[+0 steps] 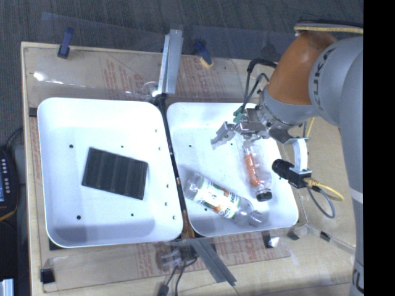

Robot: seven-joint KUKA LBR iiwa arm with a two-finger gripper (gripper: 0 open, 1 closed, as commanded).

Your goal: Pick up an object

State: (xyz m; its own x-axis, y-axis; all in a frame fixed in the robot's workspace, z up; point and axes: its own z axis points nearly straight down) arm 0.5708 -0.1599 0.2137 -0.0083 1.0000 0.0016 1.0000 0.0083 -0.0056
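My gripper (239, 135) hangs over the upper middle of the right bin (197, 119), open, with one finger (220, 136) splayed to the left. Nothing shows between its fingers. Just below it a clear plastic bottle with an orange label (253, 170) lies lengthwise, dark cap toward the bin's front right; its near end sits right under the gripper. A second clear bottle with a white, orange and green label (219, 201) lies slanted along the bin's front. A black ridged rectangular pad (115, 172) lies flat in the left bin (55, 119).
The two bins meet at a raised divider rim (170, 159). A metal bar (170, 60) stands behind the bins. A black and yellow cable piece (302, 176) hangs by the right bin's right wall. The grey arm with its orange band (299, 73) fills the upper right.
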